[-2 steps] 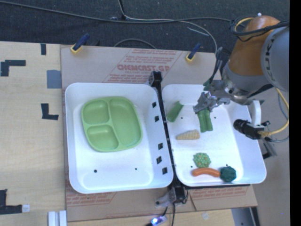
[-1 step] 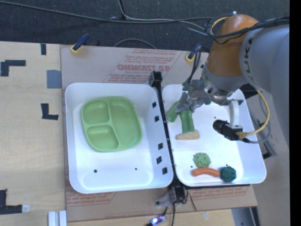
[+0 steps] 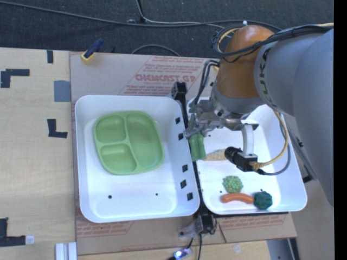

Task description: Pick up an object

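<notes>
Descending on green stick-shaped object (image 3: 197,147) by right bin (image 3: 287,199) left wall; gripper (image 3: 196,130) finger state unclear. Advice: keep clear of wall, centre over object before closing.

A light wooden bench (image 3: 32,161) is seen across the left and lower parts of the view, marked with several dark tape pieces (image 3: 54,128) near its left edge. A brown cardboard sheet (image 3: 146,77) printed with red lettering is laid on the bench beneath the two bins. A blue and yellow clamp (image 3: 92,49) is set at the sheet's far left corner. Beyond the bench's far edge, dark carpeted floor (image 3: 70,4) is shown, crossed by thin black cables (image 3: 138,4). The lighting is even and soft.
</notes>
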`<act>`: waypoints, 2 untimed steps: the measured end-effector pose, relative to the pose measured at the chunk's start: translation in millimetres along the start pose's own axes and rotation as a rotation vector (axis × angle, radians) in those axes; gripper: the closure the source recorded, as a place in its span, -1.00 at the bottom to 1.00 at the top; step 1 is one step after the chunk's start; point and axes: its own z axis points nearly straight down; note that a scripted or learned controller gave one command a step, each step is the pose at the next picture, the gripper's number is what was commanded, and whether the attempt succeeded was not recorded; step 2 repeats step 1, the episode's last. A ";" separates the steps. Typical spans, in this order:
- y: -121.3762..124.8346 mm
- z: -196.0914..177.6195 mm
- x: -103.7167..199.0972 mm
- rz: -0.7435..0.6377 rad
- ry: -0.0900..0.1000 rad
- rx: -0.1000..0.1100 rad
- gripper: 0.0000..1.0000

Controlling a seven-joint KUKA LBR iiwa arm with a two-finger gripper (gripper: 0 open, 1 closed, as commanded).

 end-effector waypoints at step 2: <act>-5.7 -14.5 51.4 -0.001 0.001 -0.004 1.00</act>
